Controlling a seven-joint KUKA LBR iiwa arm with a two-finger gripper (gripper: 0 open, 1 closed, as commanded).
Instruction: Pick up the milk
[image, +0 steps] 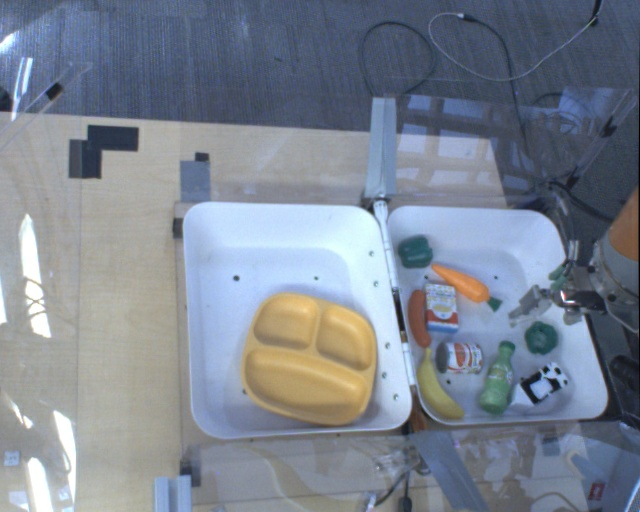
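Two glossy white bins sit side by side. At the lower right of the frame, the boxy cow-patterned milk carton (545, 382) lies tilted. Above it, the metal gripper (540, 297) hovers, fingers spread, pinching nothing.

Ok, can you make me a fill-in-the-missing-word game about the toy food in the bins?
1. The yellow tray lies in the ____ bin.
2. The banana in the right bin is coloured ____.
3. The black-and-white milk carton lies right of the ____ bottle.
4. The orange carrot lies just right of the green ____.

Missing words: left; yellow; green; pepper
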